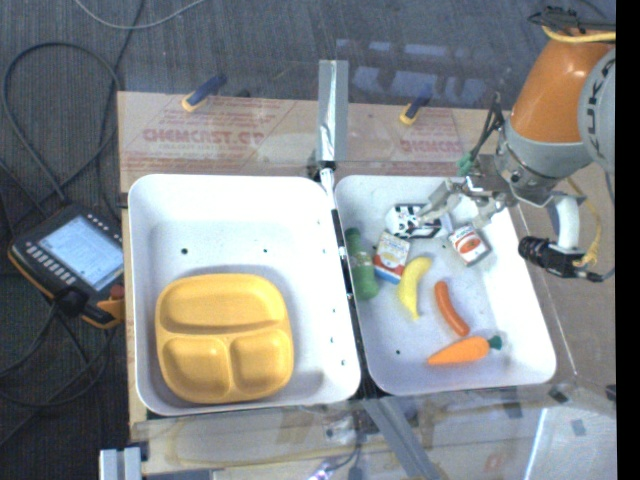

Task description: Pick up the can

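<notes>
Looking down on a flat brown bench (230,138) over grey carpet, bearing two smooth, shallow white bins: left (150,218), right (530,353). Spotting one glossy grey-and-orange arm (560,88) hanging over the right bin's far side. Counting one yellow three-part plate (225,338), one carrot (462,349), one banana (413,283), one small red-and-white can (468,245) lying just beside the metal gripper (445,206). Failing to tell whether spread or pressed together.
</notes>
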Controlling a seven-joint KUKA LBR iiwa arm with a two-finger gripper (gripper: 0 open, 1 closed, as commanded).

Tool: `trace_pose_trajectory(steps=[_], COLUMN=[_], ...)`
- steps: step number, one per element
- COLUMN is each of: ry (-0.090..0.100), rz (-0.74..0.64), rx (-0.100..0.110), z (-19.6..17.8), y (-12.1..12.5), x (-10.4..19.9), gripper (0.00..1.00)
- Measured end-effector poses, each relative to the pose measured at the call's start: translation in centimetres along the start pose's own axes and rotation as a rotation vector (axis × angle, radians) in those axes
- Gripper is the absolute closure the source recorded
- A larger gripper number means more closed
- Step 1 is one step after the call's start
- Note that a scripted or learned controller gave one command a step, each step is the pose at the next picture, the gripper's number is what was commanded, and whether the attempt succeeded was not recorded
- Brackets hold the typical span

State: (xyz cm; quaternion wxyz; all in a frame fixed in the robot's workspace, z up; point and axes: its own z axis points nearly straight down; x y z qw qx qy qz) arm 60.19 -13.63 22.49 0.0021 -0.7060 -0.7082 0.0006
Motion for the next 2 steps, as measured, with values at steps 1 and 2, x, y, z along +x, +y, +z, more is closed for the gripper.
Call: trace_pose_trajectory(steps=[1,2], ry=[-0.001,-0.005], rz=[0.066,0.043], rx=[0.000,0.002], z=[1.7,10.6], y=[-2.4,1.9], x=[-5.6,-6.6], gripper=[0.00,0.00])
